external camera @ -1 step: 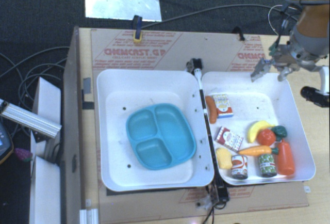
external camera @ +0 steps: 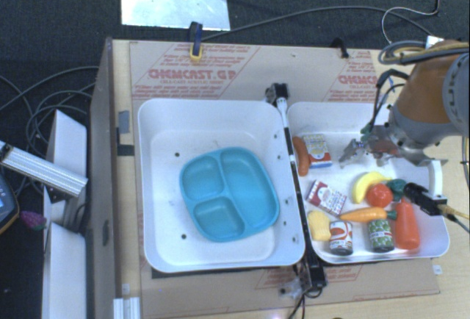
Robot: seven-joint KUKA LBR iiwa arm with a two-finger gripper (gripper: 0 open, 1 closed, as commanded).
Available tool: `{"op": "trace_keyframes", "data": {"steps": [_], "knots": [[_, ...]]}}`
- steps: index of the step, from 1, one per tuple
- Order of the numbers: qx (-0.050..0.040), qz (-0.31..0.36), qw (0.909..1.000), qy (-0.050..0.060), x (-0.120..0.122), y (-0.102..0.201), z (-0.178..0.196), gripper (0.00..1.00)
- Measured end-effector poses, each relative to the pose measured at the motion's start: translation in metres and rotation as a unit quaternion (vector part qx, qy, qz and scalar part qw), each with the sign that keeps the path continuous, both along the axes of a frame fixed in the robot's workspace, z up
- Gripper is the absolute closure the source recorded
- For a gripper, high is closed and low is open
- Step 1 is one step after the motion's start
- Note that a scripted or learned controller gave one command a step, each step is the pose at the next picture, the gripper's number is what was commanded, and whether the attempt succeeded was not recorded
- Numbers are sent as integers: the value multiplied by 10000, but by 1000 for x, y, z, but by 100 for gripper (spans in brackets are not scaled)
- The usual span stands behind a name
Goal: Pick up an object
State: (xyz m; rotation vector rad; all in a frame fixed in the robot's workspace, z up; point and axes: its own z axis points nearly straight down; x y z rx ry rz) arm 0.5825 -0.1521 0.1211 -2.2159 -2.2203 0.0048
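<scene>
On the left sits a white bin [external camera: 158, 185] holding a blue plate [external camera: 229, 192] with three compartments, lying a little askew toward the bin's near right corner.

Where the two bins meet, a hot dog [external camera: 299, 154] lies lengthwise along the left wall of the right bin [external camera: 323, 115]. Just beside it is a small carton [external camera: 317, 151] with a red and white label. Nearer to me is a flat red and white box [external camera: 326, 198], tilted, and below that a yellow lump [external camera: 318, 225] that touches a can [external camera: 341, 237] with a red label at the bin's near edge.

Further right, an orange carrot [external camera: 363, 214] lies across the pile, pointing left. Above it a banana [external camera: 367, 184] curves beside a red tomato [external camera: 380, 195], the two touching. Below the carrot stands a second can [external camera: 380, 234] with a green label, and next to it an orange bottle [external camera: 407, 224] leaning against the bin's right side. Something green [external camera: 397, 185] peeks out just right of the tomato; I can't make out what it is.

The gripper [external camera: 358, 151] hangs over the far half of the right bin, just above the banana and right of the carton, pointing left. Its grey fingers are small and blurred from here, so I cannot tell whether they are spread or closed, and I see nothing between them. The arm [external camera: 433, 101] runs off to the right behind it.
</scene>
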Motion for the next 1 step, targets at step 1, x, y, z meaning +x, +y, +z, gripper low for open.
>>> {"op": "trace_keyframes", "data": {"steps": [1], "knots": [[-2, 6, 10000, -23, -19, 30, -39, 0]]}}
